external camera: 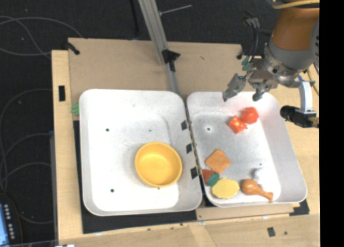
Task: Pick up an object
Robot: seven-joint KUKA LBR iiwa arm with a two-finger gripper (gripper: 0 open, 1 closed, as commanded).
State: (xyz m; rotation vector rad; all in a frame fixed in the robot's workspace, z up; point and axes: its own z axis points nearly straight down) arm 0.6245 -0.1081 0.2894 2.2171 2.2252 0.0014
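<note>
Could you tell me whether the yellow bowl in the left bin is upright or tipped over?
Upright. The yellow bowl sits in the left bin with its round opening facing up, and its hollow inside is visible from above with nothing in it.

i work in a lab: a plywood bench point(129, 63), loose cables point(24, 31) on black floor, a metal camera mast point(153, 20).

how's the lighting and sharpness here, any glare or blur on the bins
Camera view: even, soft light; the white bins look bright and slightly washed out but show no hard glare. The yellow bowl casts hardly any shadow. The whole picture is a little soft, and the small toys near the right bin's front edge blur together.
</note>
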